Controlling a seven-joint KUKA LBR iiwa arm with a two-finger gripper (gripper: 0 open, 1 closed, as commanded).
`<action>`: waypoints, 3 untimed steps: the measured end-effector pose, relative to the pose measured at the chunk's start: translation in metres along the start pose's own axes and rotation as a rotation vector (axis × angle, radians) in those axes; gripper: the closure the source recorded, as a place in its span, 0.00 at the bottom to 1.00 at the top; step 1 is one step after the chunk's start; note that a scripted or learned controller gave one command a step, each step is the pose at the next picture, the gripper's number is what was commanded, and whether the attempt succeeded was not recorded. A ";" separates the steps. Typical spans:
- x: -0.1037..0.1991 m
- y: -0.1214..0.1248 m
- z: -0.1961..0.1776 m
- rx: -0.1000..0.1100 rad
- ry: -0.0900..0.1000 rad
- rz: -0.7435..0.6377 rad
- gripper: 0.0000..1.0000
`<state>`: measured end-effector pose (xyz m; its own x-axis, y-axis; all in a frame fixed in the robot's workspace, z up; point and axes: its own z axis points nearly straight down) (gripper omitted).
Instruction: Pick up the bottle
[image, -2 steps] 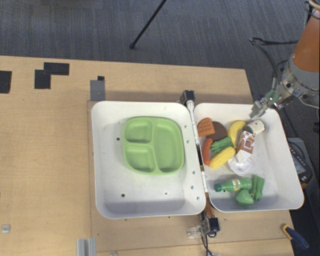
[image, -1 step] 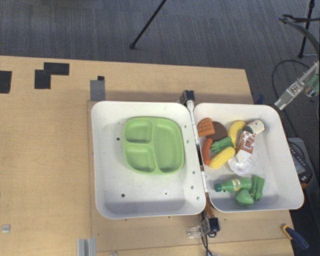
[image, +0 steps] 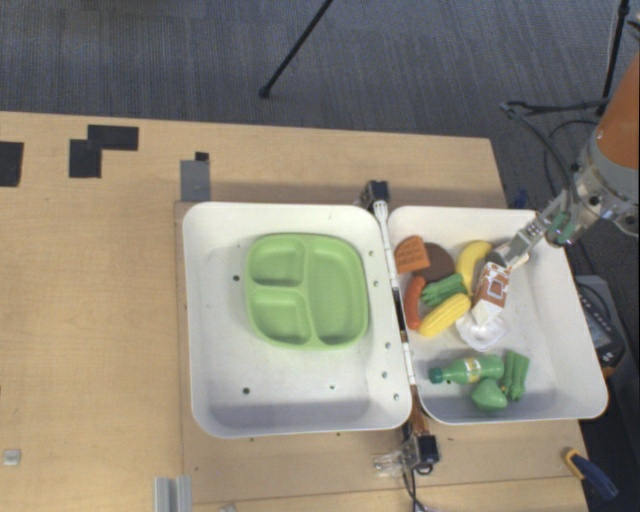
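the small green plastic bottle with a yellow band (image: 466, 372) lies on its side near the front of the right white bin (image: 590, 400), long axis left-right, well below-left of the gripper (image: 510, 257), whose finger state i cannot tell.

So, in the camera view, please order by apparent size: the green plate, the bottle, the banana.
1. green plate, clearly the largest
2. bottle
3. banana
The bottle and the banana look nearly alike, so their order is unsure.
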<state>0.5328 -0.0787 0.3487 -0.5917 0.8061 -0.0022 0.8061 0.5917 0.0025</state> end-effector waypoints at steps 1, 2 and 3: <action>0.026 -0.030 -0.103 -0.004 -0.006 -0.261 1.00; 0.007 -0.050 -0.134 -0.003 -0.004 0.051 1.00; 0.023 -0.040 -0.015 0.000 0.000 0.479 1.00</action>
<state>0.4873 -0.0840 0.3634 -0.1532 0.9882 -0.0007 0.9882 0.1532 0.0030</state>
